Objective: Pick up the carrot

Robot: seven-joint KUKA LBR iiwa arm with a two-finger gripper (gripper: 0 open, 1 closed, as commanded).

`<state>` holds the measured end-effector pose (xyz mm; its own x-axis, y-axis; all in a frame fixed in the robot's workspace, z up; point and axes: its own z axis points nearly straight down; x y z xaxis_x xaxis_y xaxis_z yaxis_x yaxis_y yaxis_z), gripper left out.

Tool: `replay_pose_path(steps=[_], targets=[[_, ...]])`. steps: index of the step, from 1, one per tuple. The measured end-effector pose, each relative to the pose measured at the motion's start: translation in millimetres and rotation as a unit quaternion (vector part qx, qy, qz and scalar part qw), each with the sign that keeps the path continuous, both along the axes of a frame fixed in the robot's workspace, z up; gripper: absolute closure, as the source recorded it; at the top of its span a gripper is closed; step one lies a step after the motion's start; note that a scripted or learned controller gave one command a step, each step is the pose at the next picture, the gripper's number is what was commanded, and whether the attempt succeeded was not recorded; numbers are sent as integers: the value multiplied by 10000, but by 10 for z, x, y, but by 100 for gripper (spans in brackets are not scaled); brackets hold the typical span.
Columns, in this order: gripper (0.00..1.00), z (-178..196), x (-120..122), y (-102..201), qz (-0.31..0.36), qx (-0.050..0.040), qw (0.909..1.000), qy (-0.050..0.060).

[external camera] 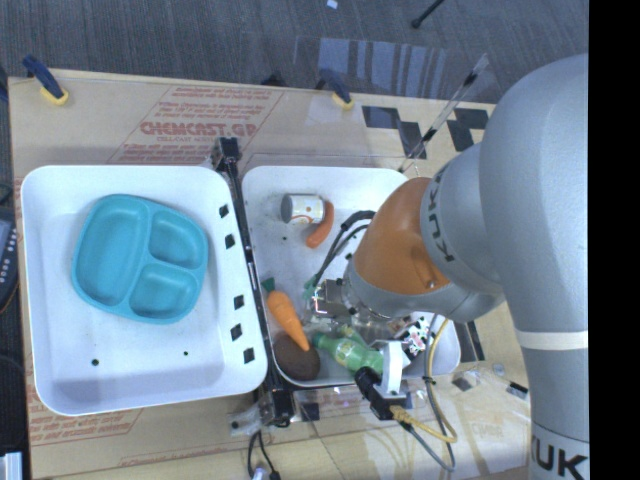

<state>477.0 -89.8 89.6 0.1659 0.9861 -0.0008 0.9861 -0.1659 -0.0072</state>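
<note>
Orange, tapered carrot (pixel 287 319) lies slantwise in the right bin (pixel 262 230).

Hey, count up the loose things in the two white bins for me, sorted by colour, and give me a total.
Blue: 1, the divided tray
Orange: 2, the carrot and a small curved orange piece
Grey: 1, the small cylinder
Brown: 1, the dark rounded lump
Green: 1, the green bottle
Total: 6
</note>
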Motion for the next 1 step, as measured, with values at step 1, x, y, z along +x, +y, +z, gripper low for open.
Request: replay_pose_path(steps=[1], targets=[[100, 1010, 1, 1434, 878, 18, 9961, 1]])
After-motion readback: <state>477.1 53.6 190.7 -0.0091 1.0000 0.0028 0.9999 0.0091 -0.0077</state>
